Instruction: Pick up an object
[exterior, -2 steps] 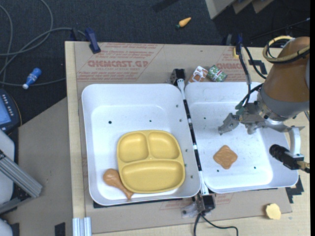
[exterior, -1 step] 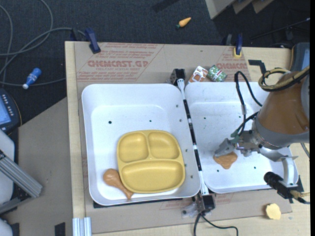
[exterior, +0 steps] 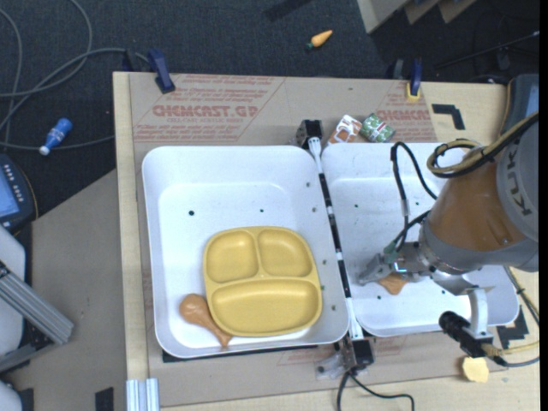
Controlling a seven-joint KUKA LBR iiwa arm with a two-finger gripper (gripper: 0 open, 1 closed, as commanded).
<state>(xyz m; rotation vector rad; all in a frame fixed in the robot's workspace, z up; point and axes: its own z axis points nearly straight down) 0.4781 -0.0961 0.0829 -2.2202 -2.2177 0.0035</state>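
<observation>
Both white bins (exterior: 171, 229) look like smooth plastic; the yellow divided tray (exterior: 261, 281) is matt plastic; the bench (exterior: 214, 101) is printed cardboard.

A robot lab: a clamped bench (exterior: 223, 101) on dark carpet (exterior: 214, 15), loose cables (exterior: 51, 50) at 10 o'clock, an arm (exterior: 479, 212) at 3 o'clock.

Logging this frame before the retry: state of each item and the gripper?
Yellow tray: upright, flat in the left bin.
Orange drumstick toy: lying beside the tray's lower-left corner.
Gripper: low in the right bin, fingers unclear.
Orange piece: at the gripper, grasp unclear.
</observation>
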